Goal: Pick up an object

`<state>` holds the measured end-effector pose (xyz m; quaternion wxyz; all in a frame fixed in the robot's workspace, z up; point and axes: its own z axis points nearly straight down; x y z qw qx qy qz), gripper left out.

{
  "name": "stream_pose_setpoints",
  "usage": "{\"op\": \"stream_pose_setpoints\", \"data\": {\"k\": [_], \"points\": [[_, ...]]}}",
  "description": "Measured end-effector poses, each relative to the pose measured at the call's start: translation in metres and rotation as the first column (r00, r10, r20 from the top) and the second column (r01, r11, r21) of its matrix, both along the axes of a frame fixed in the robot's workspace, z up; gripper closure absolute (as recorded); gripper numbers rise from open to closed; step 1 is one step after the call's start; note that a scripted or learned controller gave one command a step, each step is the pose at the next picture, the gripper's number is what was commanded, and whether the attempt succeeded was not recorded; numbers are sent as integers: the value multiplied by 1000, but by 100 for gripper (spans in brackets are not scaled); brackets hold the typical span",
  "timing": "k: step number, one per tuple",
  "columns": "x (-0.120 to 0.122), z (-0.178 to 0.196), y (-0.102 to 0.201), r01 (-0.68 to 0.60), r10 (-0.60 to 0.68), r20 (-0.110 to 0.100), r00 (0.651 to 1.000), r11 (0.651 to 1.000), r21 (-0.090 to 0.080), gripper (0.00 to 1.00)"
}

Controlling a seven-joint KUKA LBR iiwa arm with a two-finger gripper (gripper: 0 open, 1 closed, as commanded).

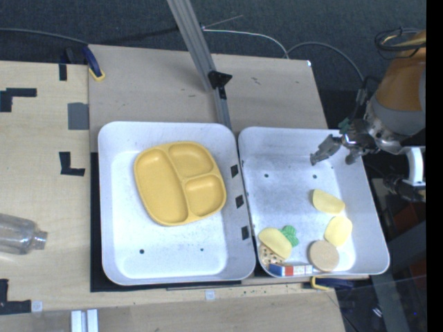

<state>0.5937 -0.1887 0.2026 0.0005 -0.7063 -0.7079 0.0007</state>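
My gripper (338, 152) hangs over the upper right part of the right bin (277, 178), with its two fingers spread apart and nothing between them. Below it in that bin lie a yellow oval piece (327, 202) and a second yellow piece (338, 231). A round tan disc (323, 255) sits near the bin's front edge. At the front left of that bin are a yellow piece (273, 240), a small green item (289, 235) and a flat printed card (289, 269). The gripper stands apart from all of them.
A yellow three-compartment plate (180, 182) lies in the left bin (118, 254). A slanted metal rail (190, 26) reaches down to the bins' top junction. A clear plastic bottle (17, 234) lies on the bench at far left.
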Motion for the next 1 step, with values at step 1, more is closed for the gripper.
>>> {"op": "stream_pose_setpoints", "data": {"k": [1], "points": [[1,10,1,-2,2,0,1000,1000,1,100]]}}
